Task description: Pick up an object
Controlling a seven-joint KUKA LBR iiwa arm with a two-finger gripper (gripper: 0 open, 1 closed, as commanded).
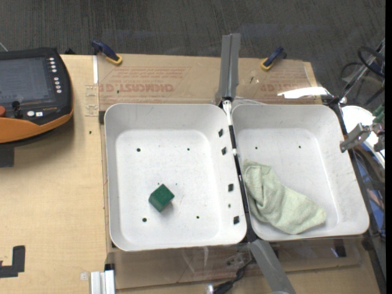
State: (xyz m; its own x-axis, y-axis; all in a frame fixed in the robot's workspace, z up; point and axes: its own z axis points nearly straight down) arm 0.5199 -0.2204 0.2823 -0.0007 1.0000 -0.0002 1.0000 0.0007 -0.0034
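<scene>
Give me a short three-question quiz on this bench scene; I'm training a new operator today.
1. True or false: the green block lies in the left bin.
2. What lies in the right bin? A) crumpled cloth B) sponge C) cup
3. Fill in: the cloth lies against the bin's ___ wall, by the divider.

Key: 1 true; 2 A; 3 left.

The cardboard sheet (pixel 184 81) bears upside-down red lettering, not clearly readable.
</scene>
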